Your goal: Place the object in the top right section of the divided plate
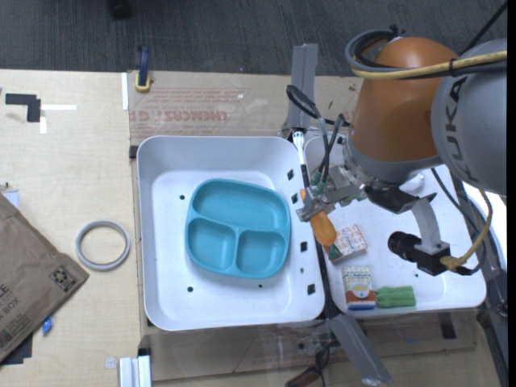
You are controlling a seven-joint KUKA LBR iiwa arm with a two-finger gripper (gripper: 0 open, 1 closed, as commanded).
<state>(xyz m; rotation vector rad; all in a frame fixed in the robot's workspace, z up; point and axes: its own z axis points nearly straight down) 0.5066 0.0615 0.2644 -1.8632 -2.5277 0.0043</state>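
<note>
Orange object (323, 230) sits clamped in the pincer (320, 216); arm (476, 119) reads "KUKA".

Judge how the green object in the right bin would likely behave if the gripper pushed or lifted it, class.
The green object lies flat and oblong with rounded corners, so it would probably slide, not roll. Its matte, soft-looking surface suggests something light and squashy, perhaps spongy, that may give under the gripper. It touches the small carton, so a push could nudge that too.

"KUKA" on arm (476, 127), "BOX" on cardboard box (32, 285)
</note>
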